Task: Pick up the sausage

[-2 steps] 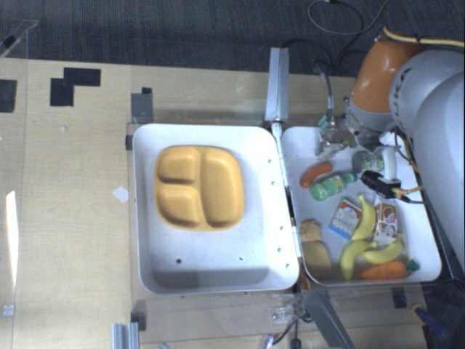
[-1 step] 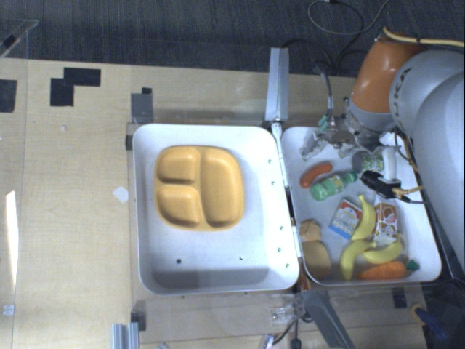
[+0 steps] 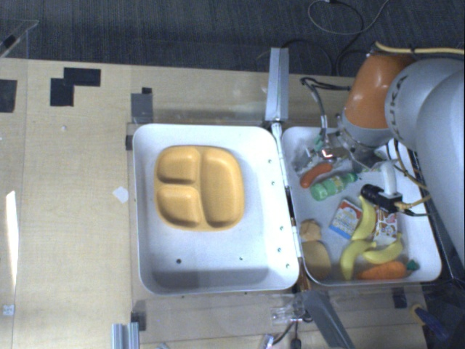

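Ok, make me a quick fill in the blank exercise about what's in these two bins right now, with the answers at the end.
1. The yellow divided tray lies in the ____ bin.
2. The sausage lies just above the ____ bottle.
3. The gripper is down over the sausage in the ____ bin.
4. Next to the orange carrot lie yellow ____.

Missing words: left; green; right; bananas

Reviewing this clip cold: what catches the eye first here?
The yellow divided plate sits alone in the left bin. The grey arm's gripper is low in the right bin, right over the reddish sausage, with a green bottle and bananas crowded nearby.
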You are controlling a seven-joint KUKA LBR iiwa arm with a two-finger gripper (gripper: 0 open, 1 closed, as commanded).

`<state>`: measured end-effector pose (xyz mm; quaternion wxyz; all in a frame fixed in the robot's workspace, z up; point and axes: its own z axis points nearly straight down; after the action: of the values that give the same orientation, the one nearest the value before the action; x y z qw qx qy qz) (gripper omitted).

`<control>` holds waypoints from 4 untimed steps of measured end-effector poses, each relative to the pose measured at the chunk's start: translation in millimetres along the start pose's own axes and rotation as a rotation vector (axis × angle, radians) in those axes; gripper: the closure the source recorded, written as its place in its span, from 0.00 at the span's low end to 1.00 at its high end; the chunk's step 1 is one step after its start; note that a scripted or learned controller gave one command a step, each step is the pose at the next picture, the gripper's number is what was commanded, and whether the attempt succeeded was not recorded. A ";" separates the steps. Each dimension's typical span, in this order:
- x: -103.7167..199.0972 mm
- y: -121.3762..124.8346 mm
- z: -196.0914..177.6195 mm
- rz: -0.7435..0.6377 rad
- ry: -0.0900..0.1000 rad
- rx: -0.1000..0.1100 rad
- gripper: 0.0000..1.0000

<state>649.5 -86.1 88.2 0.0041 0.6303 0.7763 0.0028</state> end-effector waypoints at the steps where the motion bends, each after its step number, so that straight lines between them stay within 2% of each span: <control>1: 1.0 3.0 -13.2 -0.002 0.001 -0.008 1.00; 2: -36.9 14.5 0.5 -0.163 -0.001 0.000 1.00; 3: -31.7 13.3 1.8 -0.167 0.012 0.013 0.00; 4: -32.4 17.9 -12.7 -0.170 0.002 -0.004 1.00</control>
<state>673.5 -114.2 101.2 0.0045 0.5619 0.8272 0.0047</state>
